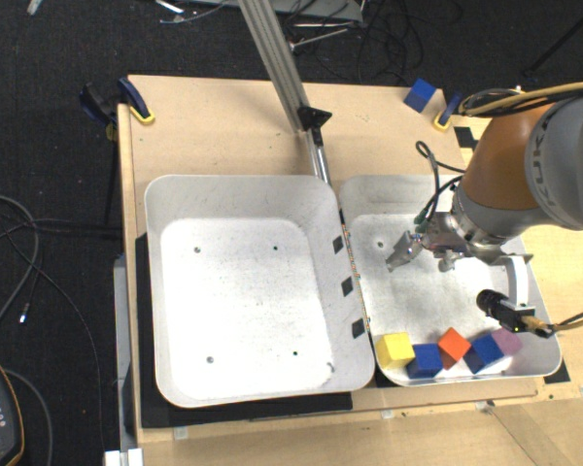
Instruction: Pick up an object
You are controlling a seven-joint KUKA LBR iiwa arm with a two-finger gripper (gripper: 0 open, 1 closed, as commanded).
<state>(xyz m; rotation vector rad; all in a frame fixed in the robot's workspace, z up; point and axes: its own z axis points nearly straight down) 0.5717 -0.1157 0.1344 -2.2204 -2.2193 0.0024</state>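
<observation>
From my seat the arm (525,178) reaches in from the right and hangs its hand (423,250) over the upper middle of the right bin (369,207), well apart from anything worth picking. The metal parts of the hand blur together at this slant, so I cannot tell whether it is spread or pressed together; nothing shows between its tips. The objects sit huddled along the bin's near rim, probably because the shallow floor curves up there and loose pieces gather against the wall. I count 5 blocks: a yellow cube (395,348), a blue block (426,359) touching it, an orange block (454,345) tilted on its neighbours, a second blue block (484,352), and a pale purple block (506,342) against the right wall. They look hard, matte and square-edged, which I judge should suit a 2-finger pinch if there is room either side. Packed so tightly, the yellow cube at the open end looks the easiest target to me. The left bin (165,260) is smooth white plastic with rounded corners and speckled scuffing, and both rest on a pale wooden table (223,124).
</observation>
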